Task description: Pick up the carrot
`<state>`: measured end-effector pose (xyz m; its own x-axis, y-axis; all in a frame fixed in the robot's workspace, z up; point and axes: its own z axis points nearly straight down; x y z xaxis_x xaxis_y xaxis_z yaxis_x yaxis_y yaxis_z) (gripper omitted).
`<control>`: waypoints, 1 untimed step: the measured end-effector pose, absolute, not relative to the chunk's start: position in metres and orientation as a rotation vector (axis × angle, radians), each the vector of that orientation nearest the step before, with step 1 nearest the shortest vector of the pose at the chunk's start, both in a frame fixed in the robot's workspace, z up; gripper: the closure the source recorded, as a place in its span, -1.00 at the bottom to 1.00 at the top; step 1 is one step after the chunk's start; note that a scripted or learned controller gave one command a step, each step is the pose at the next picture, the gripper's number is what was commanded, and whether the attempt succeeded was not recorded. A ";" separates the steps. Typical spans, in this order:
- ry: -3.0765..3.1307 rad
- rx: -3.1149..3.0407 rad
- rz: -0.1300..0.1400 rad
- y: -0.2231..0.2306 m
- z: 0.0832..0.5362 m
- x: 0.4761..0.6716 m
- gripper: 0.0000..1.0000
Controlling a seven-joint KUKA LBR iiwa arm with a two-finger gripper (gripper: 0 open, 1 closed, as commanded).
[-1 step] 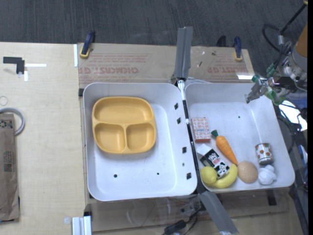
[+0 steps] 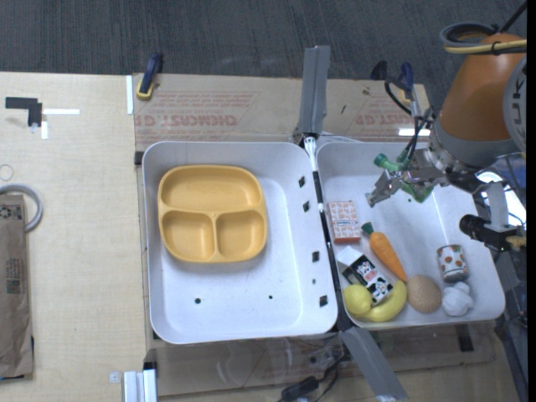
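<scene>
— What does the carrot look like, and where is it?

— Orange, tapered, with a small green stub at its upper end; it lies at a slant near the middle of the right bin, well clear of the gripper, which hangs over that bin's far part; whether its jaws are apart or together I cannot tell.

— What else is in that bin?

— A small red-and-white box near the left wall, just beside the carrot's green end; a black-and-white carton below it, resting against a banana and a lemon in the near left corner; a tan egg-shaped thing, a small can and a white lump toward the near right corner.

— And the left bin?

— It holds a yellow divided plate, three compartments, in its far left part.

— The surroundings?

— Both bins sit on cardboard over a pale wooden bench; a blue clamp grips the cardboard's far edge; dark carpet lies beyond.
</scene>
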<state>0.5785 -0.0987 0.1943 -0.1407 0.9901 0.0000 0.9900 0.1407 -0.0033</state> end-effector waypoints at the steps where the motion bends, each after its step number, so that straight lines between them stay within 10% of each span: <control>1: -2.646 -1.697 -0.001 -0.129 0.092 0.541 -1.00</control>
<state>0.5408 -0.1290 0.0922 -0.4171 0.9089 -0.0011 0.9089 0.4171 0.0012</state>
